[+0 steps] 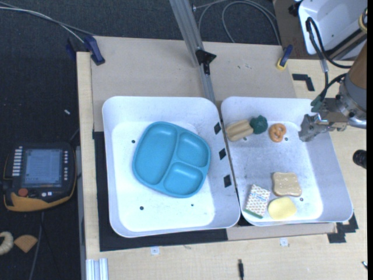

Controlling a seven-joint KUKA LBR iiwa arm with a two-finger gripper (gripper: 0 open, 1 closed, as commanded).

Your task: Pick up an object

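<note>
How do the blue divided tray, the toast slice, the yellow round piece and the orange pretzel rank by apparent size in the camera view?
1. blue divided tray, by far the largest.
2. toast slice and yellow round piece: these look about alike, so they are left unranked.
3. orange pretzel, the smallest.

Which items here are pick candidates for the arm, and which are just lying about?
Job:
gripper
orange toy
green-topped tan toy
bread slice
yellow piece
patterned sponge

Lying about:
blue tray in the left bin
handheld controller
blue clamp
</note>
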